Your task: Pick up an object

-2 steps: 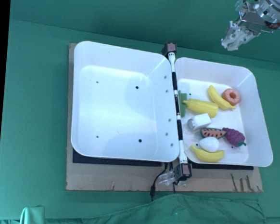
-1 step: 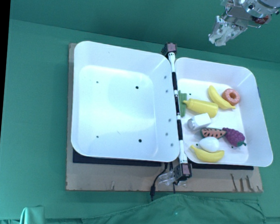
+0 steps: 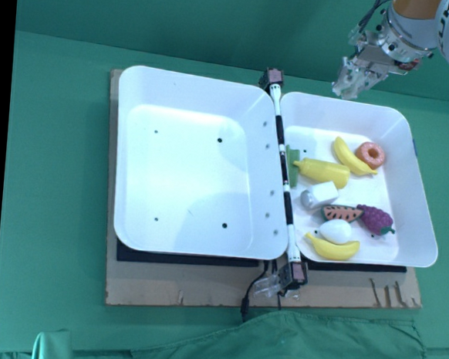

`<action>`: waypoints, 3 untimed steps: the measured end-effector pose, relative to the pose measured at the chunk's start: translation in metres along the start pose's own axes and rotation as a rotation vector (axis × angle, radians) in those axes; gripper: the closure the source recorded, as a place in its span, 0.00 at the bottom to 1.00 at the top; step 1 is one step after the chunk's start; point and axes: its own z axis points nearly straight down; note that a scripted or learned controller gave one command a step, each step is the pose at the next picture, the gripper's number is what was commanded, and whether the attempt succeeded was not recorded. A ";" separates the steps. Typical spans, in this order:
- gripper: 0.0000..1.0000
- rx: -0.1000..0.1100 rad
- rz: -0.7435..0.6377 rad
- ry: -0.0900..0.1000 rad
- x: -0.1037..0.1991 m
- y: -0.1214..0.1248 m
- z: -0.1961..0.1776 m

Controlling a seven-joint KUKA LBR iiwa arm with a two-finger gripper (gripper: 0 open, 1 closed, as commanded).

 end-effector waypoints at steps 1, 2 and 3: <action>1.00 -0.022 -0.006 0.001 0.023 -0.065 -0.136; 1.00 0.003 -0.004 0.002 0.033 -0.058 0.008; 1.00 -0.021 -0.009 0.002 0.070 -0.068 -0.092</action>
